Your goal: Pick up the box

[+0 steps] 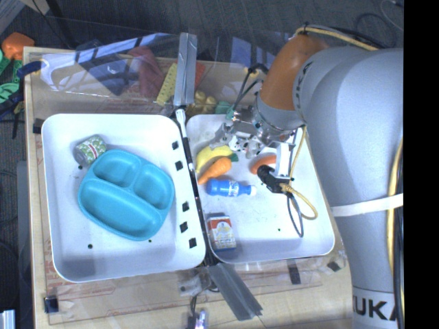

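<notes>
The box (221, 231) is small, red and white with a picture on its top, and lies flat near the front left corner of the right bin (302, 233). My gripper (241, 142) hangs over the back of that bin, well behind the box, just above a yellow banana (210, 155) and an orange carrot (216, 168). The arm's wrist hides much of the gripper from above.
A blue bottle (230, 188) lies between the gripper and the box. An orange-red item (262, 162) sits under the wrist. In the left bin (68, 245) lie a blue divided plate (127, 193) and a small can (89, 148). Cables loop over the right bin.
</notes>
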Tool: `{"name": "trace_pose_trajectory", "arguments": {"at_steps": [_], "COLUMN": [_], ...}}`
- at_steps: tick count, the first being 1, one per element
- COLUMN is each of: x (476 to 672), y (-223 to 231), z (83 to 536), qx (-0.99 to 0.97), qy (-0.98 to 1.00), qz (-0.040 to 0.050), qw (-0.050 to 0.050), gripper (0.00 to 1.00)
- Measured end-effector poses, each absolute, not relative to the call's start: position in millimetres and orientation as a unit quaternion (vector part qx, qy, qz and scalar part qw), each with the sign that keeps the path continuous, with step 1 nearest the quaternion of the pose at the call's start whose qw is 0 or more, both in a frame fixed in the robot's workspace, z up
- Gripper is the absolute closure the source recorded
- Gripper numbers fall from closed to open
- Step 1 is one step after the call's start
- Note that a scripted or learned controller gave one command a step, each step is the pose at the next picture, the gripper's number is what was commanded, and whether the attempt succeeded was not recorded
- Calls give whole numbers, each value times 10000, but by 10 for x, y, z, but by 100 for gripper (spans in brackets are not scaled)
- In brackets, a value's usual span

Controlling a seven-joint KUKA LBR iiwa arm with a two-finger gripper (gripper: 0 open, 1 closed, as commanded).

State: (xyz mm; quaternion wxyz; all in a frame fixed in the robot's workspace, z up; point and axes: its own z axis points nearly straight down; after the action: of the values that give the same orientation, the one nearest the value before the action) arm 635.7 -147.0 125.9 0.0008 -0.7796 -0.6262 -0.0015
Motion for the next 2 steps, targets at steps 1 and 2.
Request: {"name": "trace_pose_trajectory", "arguments": {"at_steps": [1, 2], "x": [6356, 6356], "y": [-1467, -1466], "z": [1338, 1338], "qx": [-7781, -7780], "qy": [-6281, -6283], "qz": [-3, -1], "qw": [18, 19], "gripper": [100, 0]}}
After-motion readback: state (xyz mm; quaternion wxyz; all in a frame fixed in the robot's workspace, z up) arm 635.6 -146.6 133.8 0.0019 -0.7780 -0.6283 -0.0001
